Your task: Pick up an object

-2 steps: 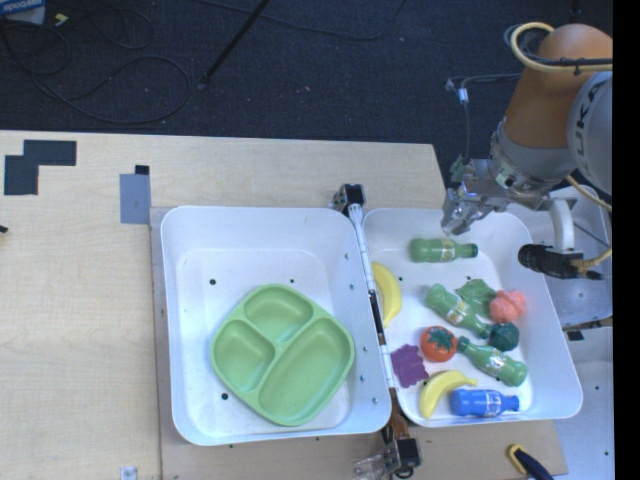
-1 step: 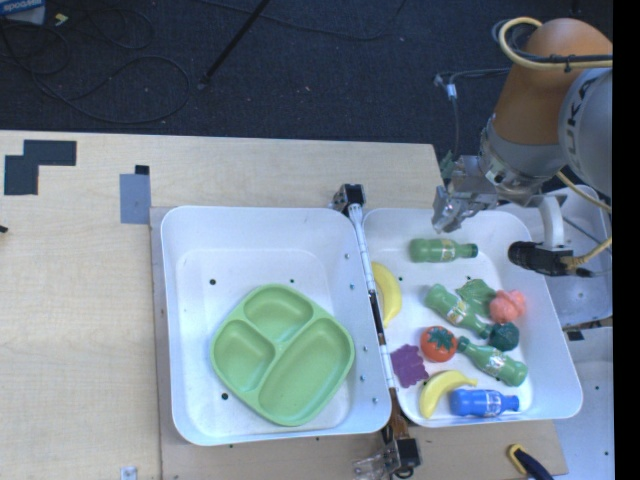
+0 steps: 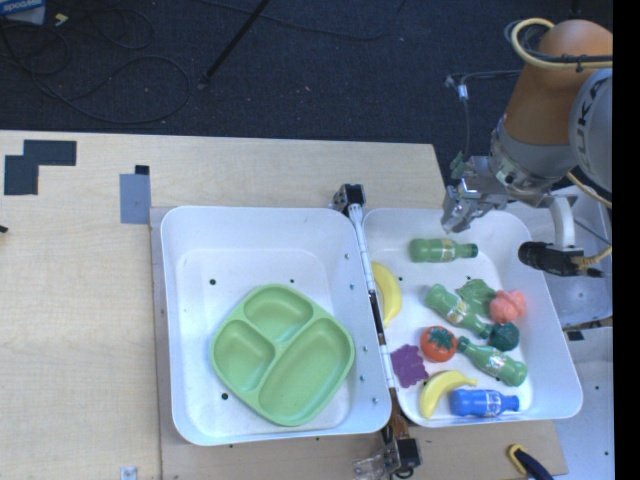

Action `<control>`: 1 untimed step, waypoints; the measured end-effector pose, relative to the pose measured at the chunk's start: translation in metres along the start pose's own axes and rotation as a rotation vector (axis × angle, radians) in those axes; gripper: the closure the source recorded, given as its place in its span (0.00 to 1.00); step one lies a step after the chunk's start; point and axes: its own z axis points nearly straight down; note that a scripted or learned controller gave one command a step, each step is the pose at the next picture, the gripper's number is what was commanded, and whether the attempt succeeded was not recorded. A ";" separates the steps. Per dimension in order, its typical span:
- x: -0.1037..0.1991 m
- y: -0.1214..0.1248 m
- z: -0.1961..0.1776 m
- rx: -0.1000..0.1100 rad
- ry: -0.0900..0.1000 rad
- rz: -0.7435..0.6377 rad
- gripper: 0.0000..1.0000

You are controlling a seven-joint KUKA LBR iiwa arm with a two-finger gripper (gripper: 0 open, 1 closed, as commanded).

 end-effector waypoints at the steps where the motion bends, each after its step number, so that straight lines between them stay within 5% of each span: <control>1: -0.004 0.000 -0.001 0.000 0.000 0.000 1.00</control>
